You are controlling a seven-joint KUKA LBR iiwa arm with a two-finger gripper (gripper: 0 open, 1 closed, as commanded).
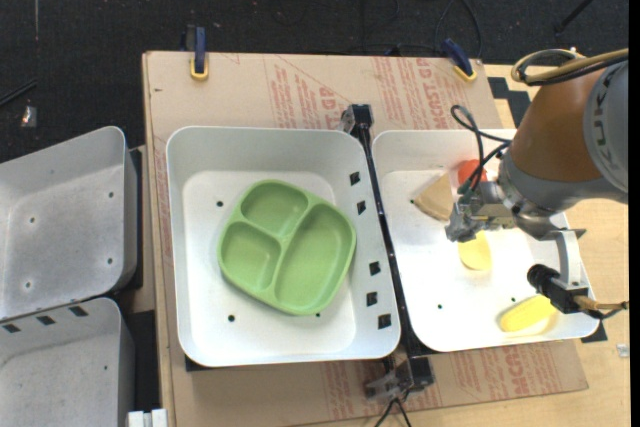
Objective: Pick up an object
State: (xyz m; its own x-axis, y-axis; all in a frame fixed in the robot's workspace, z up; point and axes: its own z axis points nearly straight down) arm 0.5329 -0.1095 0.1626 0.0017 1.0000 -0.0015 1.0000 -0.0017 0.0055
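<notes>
The right bin (430, 315) holds a tan wedge-shaped piece (434, 198), a small red-orange object (469, 172) partly hidden by the arm, a pale yellow piece (476, 254) and a yellow banana-like object (527, 316) near the front right corner. My gripper (462, 225) hangs low over the bin's middle, just above the pale yellow piece and beside the tan wedge. The grey wrist and orange band reach in from the right and cover the bin's far right part.
In the left bin (190, 315) lies a green divided plate (288, 245). A black divider with clips (375, 215) runs between the bins. White trays (60, 215) sit off the bench at left. Blue-yellow clamps (199, 53) hold the board's back edge.
</notes>
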